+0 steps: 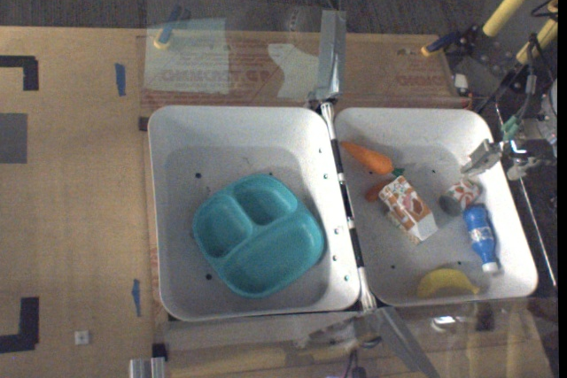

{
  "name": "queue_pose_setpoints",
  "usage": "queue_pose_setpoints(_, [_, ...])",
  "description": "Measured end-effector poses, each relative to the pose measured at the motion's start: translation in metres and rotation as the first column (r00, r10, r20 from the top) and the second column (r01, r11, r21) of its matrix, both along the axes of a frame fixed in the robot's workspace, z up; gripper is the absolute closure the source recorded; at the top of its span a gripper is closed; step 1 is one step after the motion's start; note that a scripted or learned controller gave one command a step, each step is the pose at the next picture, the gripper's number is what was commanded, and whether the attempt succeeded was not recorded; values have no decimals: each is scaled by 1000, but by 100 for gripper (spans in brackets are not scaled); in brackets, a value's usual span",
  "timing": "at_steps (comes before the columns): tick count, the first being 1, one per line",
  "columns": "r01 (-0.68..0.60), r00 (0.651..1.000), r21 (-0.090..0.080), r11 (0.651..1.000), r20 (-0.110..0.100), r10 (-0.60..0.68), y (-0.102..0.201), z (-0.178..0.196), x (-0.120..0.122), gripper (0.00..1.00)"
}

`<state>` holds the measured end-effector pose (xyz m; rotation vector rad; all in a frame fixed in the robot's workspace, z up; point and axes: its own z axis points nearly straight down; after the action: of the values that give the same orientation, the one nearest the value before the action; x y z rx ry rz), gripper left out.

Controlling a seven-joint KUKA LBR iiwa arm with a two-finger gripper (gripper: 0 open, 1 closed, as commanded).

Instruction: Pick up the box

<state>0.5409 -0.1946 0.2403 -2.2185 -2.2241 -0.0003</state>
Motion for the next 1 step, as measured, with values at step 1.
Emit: queue_pose_setpoints(1, [161,987,-3,987,23,-161,41,-100,-24,0])
